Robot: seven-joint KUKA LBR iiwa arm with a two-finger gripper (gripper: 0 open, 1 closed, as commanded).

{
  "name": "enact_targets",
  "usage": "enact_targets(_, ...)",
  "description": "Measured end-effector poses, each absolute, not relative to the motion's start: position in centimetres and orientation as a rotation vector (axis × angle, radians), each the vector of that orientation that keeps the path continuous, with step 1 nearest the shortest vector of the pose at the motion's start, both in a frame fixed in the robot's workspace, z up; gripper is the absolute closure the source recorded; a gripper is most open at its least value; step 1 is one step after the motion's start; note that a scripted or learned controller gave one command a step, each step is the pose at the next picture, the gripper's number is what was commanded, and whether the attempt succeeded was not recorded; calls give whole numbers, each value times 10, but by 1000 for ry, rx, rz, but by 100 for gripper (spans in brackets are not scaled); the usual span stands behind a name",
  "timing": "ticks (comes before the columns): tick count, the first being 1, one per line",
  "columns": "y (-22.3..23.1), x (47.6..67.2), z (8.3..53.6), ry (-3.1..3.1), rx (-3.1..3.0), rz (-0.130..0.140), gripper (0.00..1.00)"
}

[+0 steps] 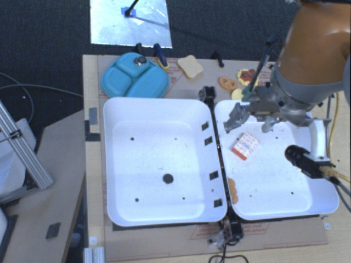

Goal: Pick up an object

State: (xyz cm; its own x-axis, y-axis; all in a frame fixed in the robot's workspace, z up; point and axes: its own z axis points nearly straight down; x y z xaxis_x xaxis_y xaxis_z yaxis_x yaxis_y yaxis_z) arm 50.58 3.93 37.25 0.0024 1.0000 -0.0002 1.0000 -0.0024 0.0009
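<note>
A small flat packet point(245, 146), white with red checks and an orange-red edge, lies in the right bin point(285, 207). It rests flat on the floor, turned askew so that its long axis runs roughly from 1 to 7 o'clock. It sits in the bin's 10 o'clock part, apart from the walls. Toward 7 o'clock from the packet, a small tan lumpy piece point(232, 190) lies tight against that bin's left wall, its length running 12 to 6 o'clock. In the left bin point(118, 163) a small dark round disc point(168, 178) lies flat, slightly toward 6 o'clock of the middle, well apart from every wall.
</note>
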Motion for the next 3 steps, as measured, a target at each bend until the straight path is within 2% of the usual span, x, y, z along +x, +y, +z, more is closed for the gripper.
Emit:
enact_targets(1,91,520,378,2229,2211,7,0)
enact_targets(2,87,569,221,2225,2226,-16,0)
enact_targets(3,-123,536,134,2207,2236,-10,0)
